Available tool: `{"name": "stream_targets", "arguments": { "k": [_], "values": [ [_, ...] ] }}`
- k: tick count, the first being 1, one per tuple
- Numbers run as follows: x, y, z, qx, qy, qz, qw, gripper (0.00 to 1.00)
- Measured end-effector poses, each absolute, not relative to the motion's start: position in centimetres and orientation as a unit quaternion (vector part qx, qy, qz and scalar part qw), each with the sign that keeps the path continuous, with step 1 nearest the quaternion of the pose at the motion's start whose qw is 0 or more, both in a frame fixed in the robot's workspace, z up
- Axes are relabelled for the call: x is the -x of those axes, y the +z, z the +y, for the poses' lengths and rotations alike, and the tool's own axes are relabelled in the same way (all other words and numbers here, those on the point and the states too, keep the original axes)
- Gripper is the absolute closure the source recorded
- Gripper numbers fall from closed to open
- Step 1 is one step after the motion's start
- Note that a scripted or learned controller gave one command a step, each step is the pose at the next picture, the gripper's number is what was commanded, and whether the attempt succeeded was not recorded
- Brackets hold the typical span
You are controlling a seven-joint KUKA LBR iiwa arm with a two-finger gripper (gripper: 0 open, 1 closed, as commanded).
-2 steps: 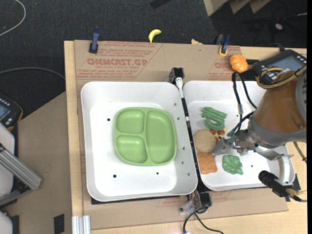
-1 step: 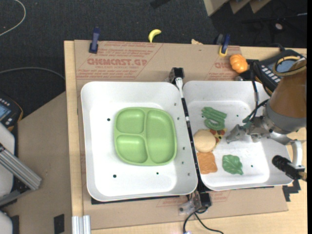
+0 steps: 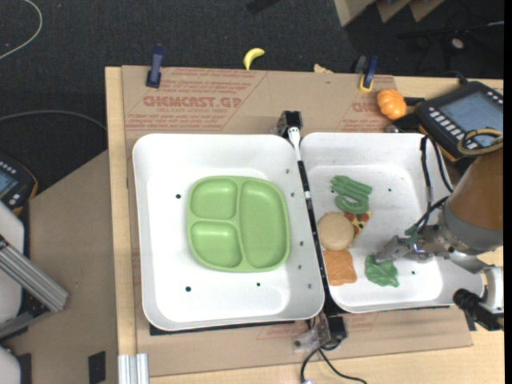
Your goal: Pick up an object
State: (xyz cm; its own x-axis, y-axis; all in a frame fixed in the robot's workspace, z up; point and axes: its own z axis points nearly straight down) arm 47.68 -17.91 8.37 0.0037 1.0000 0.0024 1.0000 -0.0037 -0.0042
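The right bin (image 3: 384, 154) holds several toy foods. A round beige bun (image 3: 336, 231) lies beside an orange-brown slab (image 3: 341, 268) near the bin's left wall. Further back are a green pod-shaped piece (image 3: 350, 189) and a small yellow and red piece (image 3: 361, 219). A green leafy piece (image 3: 383, 274) lies near the front. My gripper (image 3: 390, 253) reaches in from the right and sits low, just above and behind the leafy piece. I see nothing held in it.
The left bin (image 3: 152, 214) carries a green divided plate (image 3: 238, 222). A black divider strip (image 3: 302, 184) runs between the bins. Behind them lie a small orange toy (image 3: 390, 102) and a yellow banana (image 3: 254, 56). A teach pendant (image 3: 468, 117) sits at the right.
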Motion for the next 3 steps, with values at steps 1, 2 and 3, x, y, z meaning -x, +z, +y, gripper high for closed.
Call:
{"name": "stream_targets", "arguments": {
  "k": [1, 2, 3],
  "values": [
    [-48.2, 19.0, -4.9, 0.702, -0.0057, -0.712, -0.002, 0.00],
    [-48.0, 19.5, -5.7, 0.707, -0.0010, -0.707, -0.002, 1.00],
    [-48.0, 21.2, 1.8, 0.704, -0.0018, -0.710, 0.000, 1.00]
  ]
}}
